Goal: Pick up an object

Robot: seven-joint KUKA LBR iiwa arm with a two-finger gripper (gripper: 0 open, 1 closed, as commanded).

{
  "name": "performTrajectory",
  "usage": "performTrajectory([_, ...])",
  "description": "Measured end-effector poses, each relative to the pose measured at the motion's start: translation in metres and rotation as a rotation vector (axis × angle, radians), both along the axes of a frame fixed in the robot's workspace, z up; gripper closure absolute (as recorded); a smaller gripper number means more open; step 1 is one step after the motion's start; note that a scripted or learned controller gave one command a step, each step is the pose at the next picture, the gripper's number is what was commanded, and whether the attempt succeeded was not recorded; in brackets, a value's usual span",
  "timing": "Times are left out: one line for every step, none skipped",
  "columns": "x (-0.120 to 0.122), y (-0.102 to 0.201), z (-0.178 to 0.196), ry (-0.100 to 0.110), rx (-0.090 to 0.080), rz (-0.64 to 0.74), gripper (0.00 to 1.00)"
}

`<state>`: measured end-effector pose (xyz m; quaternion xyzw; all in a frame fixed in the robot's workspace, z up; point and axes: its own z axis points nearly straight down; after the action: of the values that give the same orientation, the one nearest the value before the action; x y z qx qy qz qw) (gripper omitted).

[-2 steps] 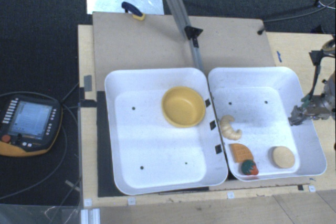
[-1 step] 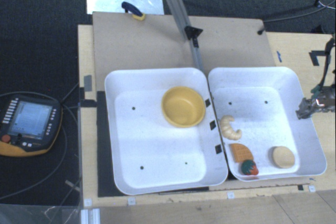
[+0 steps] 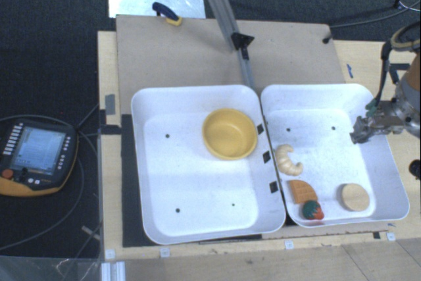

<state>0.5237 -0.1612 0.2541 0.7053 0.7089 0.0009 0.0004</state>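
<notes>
The gripper (image 3: pixel 360 131), its jaw state impossible to tell, hangs over the right bin's (image 3: pixel 329 102) right edge; the round tan disc (image 3: pixel 354 197) lies nearer the viewer, almost directly below.

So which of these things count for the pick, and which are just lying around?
For the pick:
yellow bowl, left bin
croissant-shaped piece, orange slice, red and green toy, tan disc, right bin
gripper

Lying about:
teach pendant
blue-yellow clamp
</notes>
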Motion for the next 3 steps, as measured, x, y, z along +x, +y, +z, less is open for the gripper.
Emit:
performTrajectory([0.006, 0.054, -0.014, 0.002, 0.000, 0.000, 1.00])
performTrajectory([0.010, 0.109, -0.008, 0.001, 0.000, 0.001, 1.00])
performTrajectory([0.020, 0.152, -0.018, 0.002, 0.000, -0.001, 1.00])
